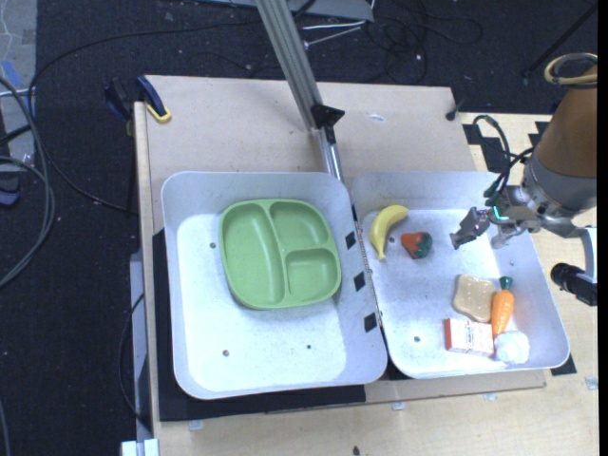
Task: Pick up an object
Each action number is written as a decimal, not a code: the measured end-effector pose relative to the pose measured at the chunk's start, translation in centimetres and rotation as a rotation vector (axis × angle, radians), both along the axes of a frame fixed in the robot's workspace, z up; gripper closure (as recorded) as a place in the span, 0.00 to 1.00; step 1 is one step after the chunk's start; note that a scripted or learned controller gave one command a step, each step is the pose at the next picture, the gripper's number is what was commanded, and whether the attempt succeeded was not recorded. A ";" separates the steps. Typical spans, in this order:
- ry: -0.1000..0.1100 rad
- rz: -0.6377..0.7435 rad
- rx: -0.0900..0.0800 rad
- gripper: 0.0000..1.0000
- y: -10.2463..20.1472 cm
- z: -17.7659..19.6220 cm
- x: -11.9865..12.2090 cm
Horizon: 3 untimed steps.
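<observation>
The right white bin [432, 345] holds a yellow banana [385, 227], a small red and green strawberry [416, 245], a tan slice of bread [473, 296], an orange carrot [502, 311], a red and white box [467, 336] and a white ball [513, 348]. My gripper [483, 227] hovers over the bin's upper right part, right of the strawberry and above the bread. Its fingers are spread apart with nothing between them.
The left white bin [190, 283] holds a green sectioned plate [281, 253]. A slanted metal pole [294, 55] comes down to the gap between the bins. Black clips line the seam between the two bins. Tan board surrounds both bins.
</observation>
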<state>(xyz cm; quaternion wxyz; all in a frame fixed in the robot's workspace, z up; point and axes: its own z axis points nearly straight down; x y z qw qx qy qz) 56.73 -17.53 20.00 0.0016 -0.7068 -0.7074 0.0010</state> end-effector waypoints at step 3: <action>-0.014 -0.001 -0.008 0.00 0.2 -10.5 -0.5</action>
